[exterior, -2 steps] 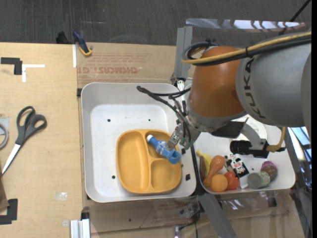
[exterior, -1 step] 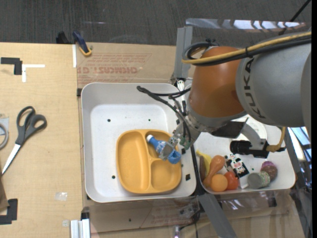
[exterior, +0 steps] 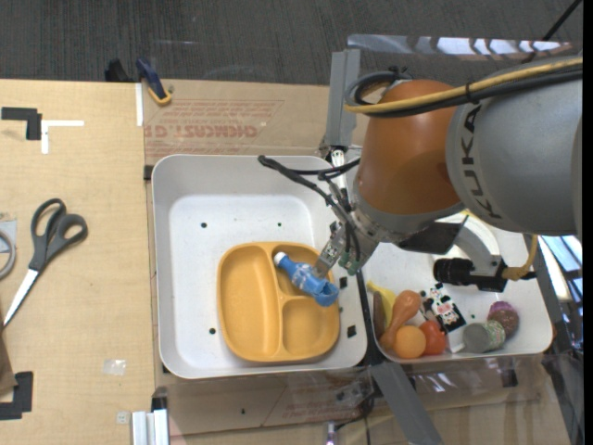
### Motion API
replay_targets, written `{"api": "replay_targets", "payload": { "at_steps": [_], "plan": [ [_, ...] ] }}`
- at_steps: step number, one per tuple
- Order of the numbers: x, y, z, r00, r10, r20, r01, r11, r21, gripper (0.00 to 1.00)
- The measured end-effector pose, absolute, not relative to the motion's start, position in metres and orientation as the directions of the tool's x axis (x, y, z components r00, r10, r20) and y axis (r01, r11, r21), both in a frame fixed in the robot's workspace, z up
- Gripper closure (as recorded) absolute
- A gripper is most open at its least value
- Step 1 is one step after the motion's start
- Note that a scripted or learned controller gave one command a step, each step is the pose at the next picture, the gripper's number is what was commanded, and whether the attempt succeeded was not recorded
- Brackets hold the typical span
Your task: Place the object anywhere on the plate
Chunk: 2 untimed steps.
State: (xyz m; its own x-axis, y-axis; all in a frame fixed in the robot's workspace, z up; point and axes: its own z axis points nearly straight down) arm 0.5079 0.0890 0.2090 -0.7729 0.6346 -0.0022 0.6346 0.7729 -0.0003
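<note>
A yellow divided plate (exterior: 248, 297) lies in the left white bin (exterior: 190, 239), toward its front. A blue object with a white end (exterior: 306, 278) lies tilted over the plate's right side, across the dividing ridge. My gripper (exterior: 328, 265) reaches down from the grey and orange arm (exterior: 417, 156) and meets the blue object's right end at the plate's right rim. The bulky wrist hides much of the gripper from above.
The right bin (exterior: 533, 341) holds several toy foods: an orange fruit (exterior: 406, 341), a yellow piece (exterior: 382, 300), a black-and-white figure (exterior: 447, 311), a grey lump (exterior: 477, 336) and a purple ball (exterior: 505, 315). Scissors (exterior: 42, 244) lie on the bench at left.
</note>
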Motion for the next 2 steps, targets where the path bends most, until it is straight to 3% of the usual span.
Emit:
{"api": "replay_targets", "payload": {
  "at_steps": [1, 2],
  "plan": [
    [0.508, 0.089, 0.209, -0.773, 0.635, -0.002, 0.635, 0.773, 0.0, 0.0],
    [0.486, 0.116, 0.184, -0.944, 0.33, 0.001, 0.33, 0.944, -0.001, 0.0]
  ]
}}
